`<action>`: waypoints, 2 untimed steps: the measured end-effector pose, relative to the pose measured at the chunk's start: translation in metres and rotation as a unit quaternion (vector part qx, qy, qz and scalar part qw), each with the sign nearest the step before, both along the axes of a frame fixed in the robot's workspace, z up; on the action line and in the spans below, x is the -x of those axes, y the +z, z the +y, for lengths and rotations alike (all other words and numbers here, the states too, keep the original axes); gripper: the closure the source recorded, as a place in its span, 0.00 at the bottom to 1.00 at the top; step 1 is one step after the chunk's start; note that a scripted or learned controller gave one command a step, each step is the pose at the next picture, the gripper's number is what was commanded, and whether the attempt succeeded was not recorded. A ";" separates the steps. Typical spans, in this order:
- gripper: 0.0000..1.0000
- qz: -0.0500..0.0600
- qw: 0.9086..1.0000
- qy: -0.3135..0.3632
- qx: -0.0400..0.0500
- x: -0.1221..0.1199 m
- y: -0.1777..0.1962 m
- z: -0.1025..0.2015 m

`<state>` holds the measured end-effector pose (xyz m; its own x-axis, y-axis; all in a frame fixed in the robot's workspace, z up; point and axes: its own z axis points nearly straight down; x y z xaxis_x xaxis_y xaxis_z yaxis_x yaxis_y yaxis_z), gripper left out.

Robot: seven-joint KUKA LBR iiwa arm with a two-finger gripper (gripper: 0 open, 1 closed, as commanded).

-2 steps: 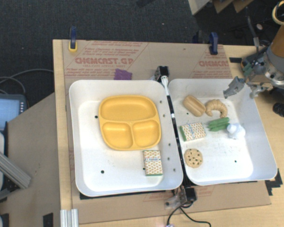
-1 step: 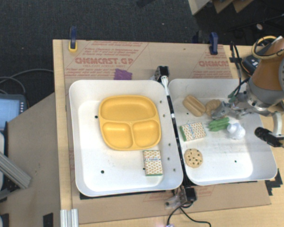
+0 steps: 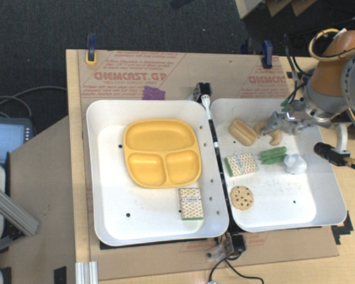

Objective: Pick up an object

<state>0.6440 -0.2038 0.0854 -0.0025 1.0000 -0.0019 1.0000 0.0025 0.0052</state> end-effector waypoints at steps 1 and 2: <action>1.00 0.003 1.000 0.000 0.000 0.002 0.010 -0.001; 1.00 0.010 1.000 0.001 0.002 -0.022 0.004 0.090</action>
